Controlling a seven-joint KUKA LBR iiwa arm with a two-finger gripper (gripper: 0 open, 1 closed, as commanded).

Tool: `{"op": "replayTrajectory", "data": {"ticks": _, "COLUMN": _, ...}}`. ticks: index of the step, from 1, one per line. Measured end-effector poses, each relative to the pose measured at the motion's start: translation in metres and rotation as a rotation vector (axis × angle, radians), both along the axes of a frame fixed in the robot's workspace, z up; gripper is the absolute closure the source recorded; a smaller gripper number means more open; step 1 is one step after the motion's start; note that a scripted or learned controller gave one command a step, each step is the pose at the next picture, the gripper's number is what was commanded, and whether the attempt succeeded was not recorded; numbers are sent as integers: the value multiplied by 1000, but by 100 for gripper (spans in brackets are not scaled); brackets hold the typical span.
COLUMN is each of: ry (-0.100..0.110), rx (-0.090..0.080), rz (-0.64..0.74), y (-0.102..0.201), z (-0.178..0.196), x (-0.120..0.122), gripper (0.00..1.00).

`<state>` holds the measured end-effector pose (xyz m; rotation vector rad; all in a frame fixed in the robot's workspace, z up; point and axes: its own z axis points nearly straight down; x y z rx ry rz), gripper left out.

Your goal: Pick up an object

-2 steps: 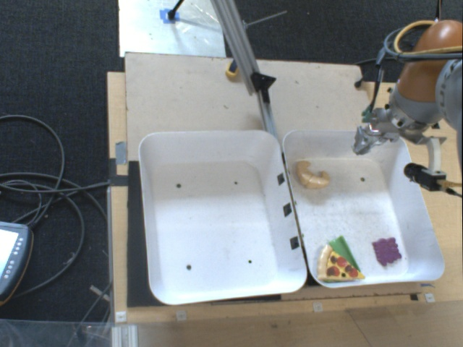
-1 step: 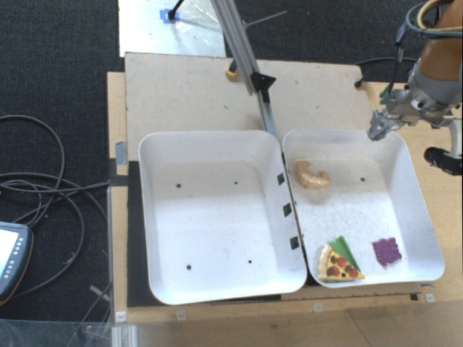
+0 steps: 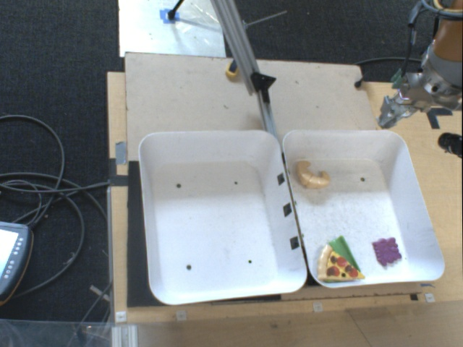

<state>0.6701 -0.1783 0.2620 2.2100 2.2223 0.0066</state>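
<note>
At the far left, black cables (image 3: 43,183) loop across the dark floor, and the corner of a grey handheld control pendant with a lit screen (image 3: 11,255) lies below them. The light wooden bench (image 3: 311,85) begins to their right. On it sits the left shallow white plastic bin (image 3: 155,215), its floor showing only four small dark holes. A slanted grey metal pole (image 3: 235,27) runs down from the top of the view and ends at the junction between the two bins, where a row of black clips (image 3: 287,210) marks the shared wall.

The right shallow white plastic bin (image 3: 416,186) holds three items. A tan curved croissant-shaped toy (image 3: 311,175) lies near the bin's upper left area, close to the dividing wall. A triangular toy pizza slice with a green edge and red spots (image 3: 338,262) rests at the lower edge, left of centre. A small purple bunch-of-grapes toy (image 3: 387,251) lies just to its right, apart from it.

At the upper right, the grey arm with its orange band (image 3: 445,38) reaches in. Its metal two-finger gripper (image 3: 391,113) hangs over the bench just outside the right bin's far rim, well apart from all three toys. Nothing is seen in its grasp; finger position cannot be determined.
</note>
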Motion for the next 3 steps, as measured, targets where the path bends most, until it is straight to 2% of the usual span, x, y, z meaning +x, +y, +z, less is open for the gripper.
{"op": "replayTrajectory", "data": {"ticks": 1, "ry": 6, "rx": 3, "rz": 4, "y": 45, "z": -6, "x": -7, "gripper": 100}}
{"op": "replayTrajectory", "data": {"ticks": 2, "ry": 8, "rx": 4, "rz": 5, "y": 105, "z": -4, "x": -26, "gripper": 100}}
{"op": "replayTrajectory", "data": {"ticks": 3, "ry": 8, "rx": 5, "rz": 5, "y": 149, "z": -1, "x": -39, "gripper": 100}}
